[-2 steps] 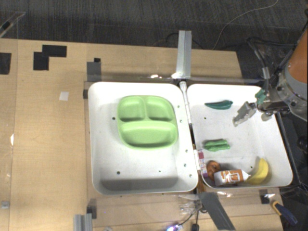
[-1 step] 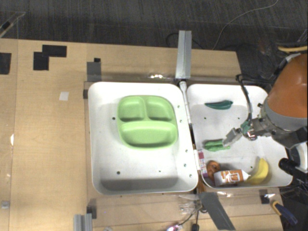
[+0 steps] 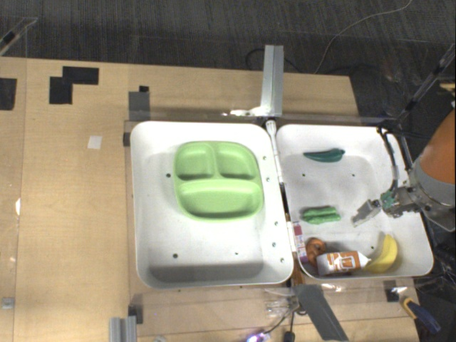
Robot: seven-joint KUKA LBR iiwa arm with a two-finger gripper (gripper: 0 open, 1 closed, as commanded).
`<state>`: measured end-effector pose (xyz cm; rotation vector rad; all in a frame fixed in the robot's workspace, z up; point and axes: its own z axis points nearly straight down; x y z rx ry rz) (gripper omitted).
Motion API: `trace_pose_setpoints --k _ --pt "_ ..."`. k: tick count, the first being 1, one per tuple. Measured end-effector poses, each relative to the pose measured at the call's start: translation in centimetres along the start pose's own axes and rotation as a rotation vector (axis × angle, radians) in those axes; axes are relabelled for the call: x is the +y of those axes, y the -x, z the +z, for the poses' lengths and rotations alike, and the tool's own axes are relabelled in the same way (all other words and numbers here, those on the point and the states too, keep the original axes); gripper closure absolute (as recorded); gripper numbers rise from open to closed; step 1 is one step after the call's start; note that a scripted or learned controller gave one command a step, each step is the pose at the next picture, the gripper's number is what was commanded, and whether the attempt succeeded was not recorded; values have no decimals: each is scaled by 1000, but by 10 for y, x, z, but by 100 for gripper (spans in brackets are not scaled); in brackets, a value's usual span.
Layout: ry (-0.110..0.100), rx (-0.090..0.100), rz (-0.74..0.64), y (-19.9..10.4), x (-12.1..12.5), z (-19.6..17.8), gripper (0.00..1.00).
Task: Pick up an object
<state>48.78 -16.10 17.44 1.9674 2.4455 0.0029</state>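
Over the right bin [image 3: 313, 137], my pincer [image 3: 368, 211] hangs spread and grasping nothing, just above the banana [image 3: 385, 254] and right of the green block [image 3: 320, 214]. Nothing is lifted yet; the whole pick remains.

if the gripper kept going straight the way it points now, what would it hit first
The gripper points toward the view's left, across the right bin. The first thing in that line looks like the light green object lying on the bin floor. Depth is unclear from above, so it might pass over it.
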Motion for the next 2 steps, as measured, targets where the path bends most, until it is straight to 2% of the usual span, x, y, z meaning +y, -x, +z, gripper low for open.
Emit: trace_pose_setpoints --k 1,2 --pt "-1 0 47 44 -10 64 0" --pt "7 -3 -75 45 -7 83 0"
